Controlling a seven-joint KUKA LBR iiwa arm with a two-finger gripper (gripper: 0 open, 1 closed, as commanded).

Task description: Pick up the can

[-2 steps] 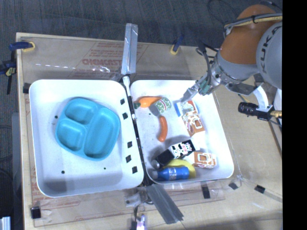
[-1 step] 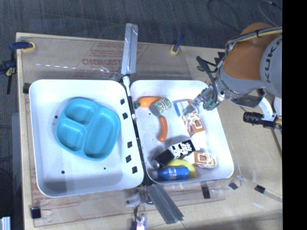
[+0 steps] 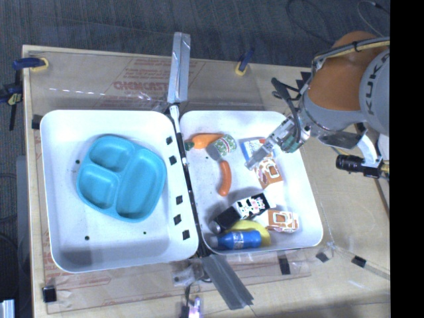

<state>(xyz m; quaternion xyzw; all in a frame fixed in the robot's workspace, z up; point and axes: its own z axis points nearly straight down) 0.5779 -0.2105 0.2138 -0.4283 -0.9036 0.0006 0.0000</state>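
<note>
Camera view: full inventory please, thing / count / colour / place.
bins: 2, white, side by side on bench
divided tray: 1, blue, left bin
can: 1, green-grey, right bin, top left
carrot: 1, orange, beside can
sausage: 1, orange, right bin middle
small cartons: 2, orange-white, right side and lower right
blue bottle: 1, near edge
banana: 1, yellow, behind bottle
arm: 1, grey-orange, right
pincer: 1, over right bin

Dark grey carpet floor [image 3: 132, 12] beyond the bench, with thin cables [image 3: 331, 8] trailing across it at upper right. Pale wooden bench top [image 3: 344, 211] under a clear plastic sheet [image 3: 139, 78] bearing faded red print. Blue clamps [image 3: 30, 63] at the far left corner, another [image 3: 245, 61] on the far edge. Even, soft light, faint shadows.
</note>
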